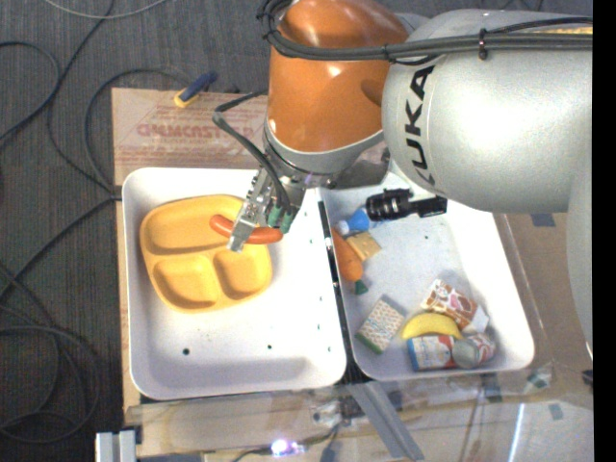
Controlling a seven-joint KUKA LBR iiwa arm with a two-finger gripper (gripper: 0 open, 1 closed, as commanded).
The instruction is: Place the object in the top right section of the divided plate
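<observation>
A yellow divided plate [192, 282] lies in the left bin [231, 364], with one long section at the back and two smaller ones in front. An orange-red sausage [221, 224] lies across the plate's back right part, its right end reaching the plate's rim. My gripper [243, 231] hangs directly over the middle of the sausage and hides that part of it. Whether the sausage rests on the plate or is lifted off it is not clear.
The right bin [510, 287] holds a blue piece [356, 222], a tan block [365, 246], an orange carrot [348, 260], a checkered packet [381, 323], a banana [430, 326], a red-and-white carton [451, 303] and a can [429, 353]. The big arm overhangs both bins' back.
</observation>
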